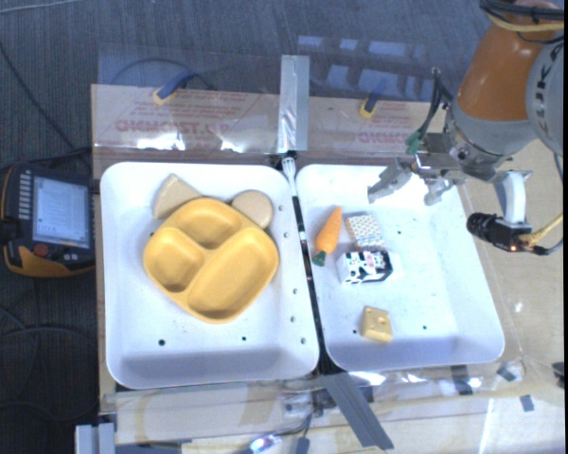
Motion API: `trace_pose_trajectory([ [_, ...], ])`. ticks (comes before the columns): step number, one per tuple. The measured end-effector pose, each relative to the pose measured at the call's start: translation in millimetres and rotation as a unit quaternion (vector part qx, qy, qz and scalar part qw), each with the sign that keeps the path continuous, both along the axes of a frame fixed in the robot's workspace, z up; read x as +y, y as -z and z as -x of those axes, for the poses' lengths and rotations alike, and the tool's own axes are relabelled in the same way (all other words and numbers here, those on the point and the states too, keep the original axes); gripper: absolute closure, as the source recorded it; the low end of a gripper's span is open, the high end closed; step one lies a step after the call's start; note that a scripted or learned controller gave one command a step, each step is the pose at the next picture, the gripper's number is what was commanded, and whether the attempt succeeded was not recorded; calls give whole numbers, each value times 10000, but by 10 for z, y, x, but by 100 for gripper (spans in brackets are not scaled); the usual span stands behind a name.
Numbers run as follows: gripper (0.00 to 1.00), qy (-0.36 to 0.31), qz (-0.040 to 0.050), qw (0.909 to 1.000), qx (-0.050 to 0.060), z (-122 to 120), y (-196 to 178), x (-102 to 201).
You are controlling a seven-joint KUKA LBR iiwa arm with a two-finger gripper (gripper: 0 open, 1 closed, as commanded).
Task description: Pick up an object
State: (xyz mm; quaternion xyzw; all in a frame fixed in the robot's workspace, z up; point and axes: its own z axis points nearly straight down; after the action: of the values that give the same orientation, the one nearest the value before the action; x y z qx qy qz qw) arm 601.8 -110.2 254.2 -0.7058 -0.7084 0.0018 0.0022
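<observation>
Dark carpet [123, 26] surrounds two white bins [454, 348].

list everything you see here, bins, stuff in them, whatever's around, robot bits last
white bins: 2, white, side by side on the bench
divided plate: 1, yellow, left bin centre
tan pieces: 2, beige, left bin, behind the plate
carrot: 1, orange, right bin, near the left wall
patterned block: 1, white and pale red, right of the carrot
black-and-white block: 1, right bin centre
cheese wedge: 1, yellow, right bin front
handheld pendant: 1, black and orange, floor left of the bins
arm: 1, grey with orange band, upper right
pincer: 1, grey, over the right bin's back edge, open
</observation>
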Motion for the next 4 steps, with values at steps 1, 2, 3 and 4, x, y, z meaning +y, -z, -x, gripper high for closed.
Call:
trace_pose_trajectory([
  [1, 0, -1516, 4, 9884, -56, -43, 1463, 143],
  [2, 0, -1639, -4, 9865, -19, 49, 1177, -385],
  [3, 0, -2078, 0, 9781, -62, -193, 1484, -858],
  [4, 100, -2083, -18, 9781, -64, -205, 1395, -842],
])
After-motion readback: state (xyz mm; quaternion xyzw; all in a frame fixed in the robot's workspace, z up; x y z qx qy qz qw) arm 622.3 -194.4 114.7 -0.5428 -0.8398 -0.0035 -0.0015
